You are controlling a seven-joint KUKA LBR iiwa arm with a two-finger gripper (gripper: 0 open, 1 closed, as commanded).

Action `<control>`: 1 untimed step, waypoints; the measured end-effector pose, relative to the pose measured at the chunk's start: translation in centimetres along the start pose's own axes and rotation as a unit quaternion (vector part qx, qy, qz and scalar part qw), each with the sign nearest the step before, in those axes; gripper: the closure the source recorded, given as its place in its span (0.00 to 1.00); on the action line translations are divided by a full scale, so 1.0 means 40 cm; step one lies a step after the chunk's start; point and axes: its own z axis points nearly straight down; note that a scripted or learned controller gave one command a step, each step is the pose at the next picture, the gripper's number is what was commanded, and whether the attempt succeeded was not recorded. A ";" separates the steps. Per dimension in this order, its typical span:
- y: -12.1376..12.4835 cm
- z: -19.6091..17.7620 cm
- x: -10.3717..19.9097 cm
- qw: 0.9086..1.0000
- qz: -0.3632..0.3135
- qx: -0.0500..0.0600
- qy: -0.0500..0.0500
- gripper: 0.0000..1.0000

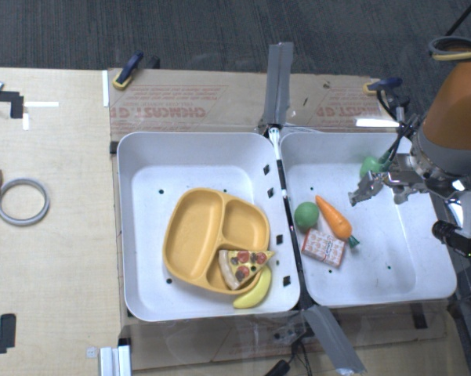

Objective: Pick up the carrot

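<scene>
The orange carrot (335, 218) with a green stub lies slanted in the right bin (392, 276), near its left side. My gripper (378, 192) hovers up and to the right of the carrot, apart from it. It is open, with nothing between its fingers. A green ball (306, 215) rests against the carrot's left side. A small red-and-white box (324, 248) lies just below the carrot.
A green object (370, 165) sits at the back of the right bin, just above the gripper. The left bin (141, 233) holds a yellow divided plate (196, 233) with a pizza slice (241, 265) and a banana (255, 291) at its edge. A tape roll (19, 201) lies far left.
</scene>
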 end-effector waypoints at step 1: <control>-0.026 0.011 -0.015 0.995 -0.103 -0.001 0.000 0.00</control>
